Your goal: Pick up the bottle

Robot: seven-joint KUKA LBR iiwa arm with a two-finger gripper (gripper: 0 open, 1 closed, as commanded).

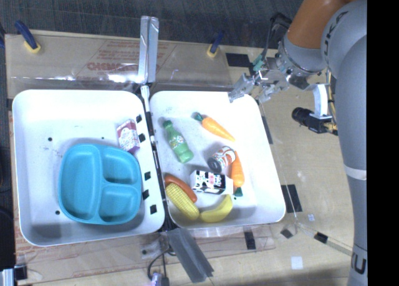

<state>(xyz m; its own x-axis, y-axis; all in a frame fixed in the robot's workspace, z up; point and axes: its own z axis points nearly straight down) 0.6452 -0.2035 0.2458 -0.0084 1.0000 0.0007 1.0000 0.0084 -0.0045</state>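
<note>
- Two bins sit side by side on the bench (299, 172); the right bin (265, 154) holds the clutter, the left bin (37, 129) holds a blue tray (100, 185) and a small red packet (127, 135) by its right wall.
- Bottle (176, 141): green, lying on its side in the right bin's left half, cap toward the far-left corner, body slanting toward the middle. It touches nothing, with bare white floor all round it, which should leave room for fingers on both flanks.
- Other items crowd the near and right parts of that bin: a carrot (215, 126) up top, a can (222, 157) with a second carrot (237, 172) beside it, a cow-patterned carton (209, 182), then corn (181, 199), a sausage (181, 186) and a banana (217, 210) packed along the near wall. All lie apart from the bottle.
- Gripper (240, 91) hangs over the right bin's far-right corner, well apart from the bottle, nothing between its fingers. I cannot tell whether they are spread or closed; they are too small and blurred.
- My reading: the pick has not begun. The arm (336, 29) reaches in from the right, so it must cross the bin leftward, past the first carrot.
- Because the bottle lies slanted, the wrist probably needs turning so the fingers close across the narrow body, not along it.
</note>
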